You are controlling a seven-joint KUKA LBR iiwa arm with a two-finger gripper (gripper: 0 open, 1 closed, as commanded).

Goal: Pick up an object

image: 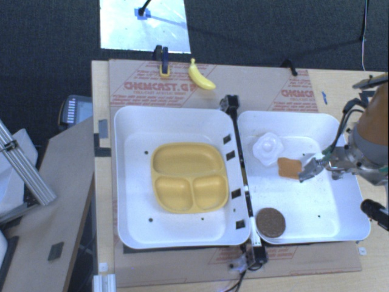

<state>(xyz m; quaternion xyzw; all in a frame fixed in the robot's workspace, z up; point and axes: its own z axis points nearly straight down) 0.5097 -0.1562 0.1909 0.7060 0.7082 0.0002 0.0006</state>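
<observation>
In the right bin [322, 224] lie an orange-brown flat piece [289, 166], a clear crumpled plastic cup or lid [267, 147] and a dark brown round cookie-like disc [270, 222] at the front left corner. My gripper [309, 168] reaches in from the right and sits low just to the right of the orange piece, its fingertips near that piece's right edge. Nothing shows between the fingers.
The left bin [130, 163] holds a yellow three-compartment tray [185, 177]. A yellow banana [200, 77] lies on the cardboard behind the bins, next to a yellow clamp [164, 62]. A black divider [237, 163] runs between the bins.
</observation>
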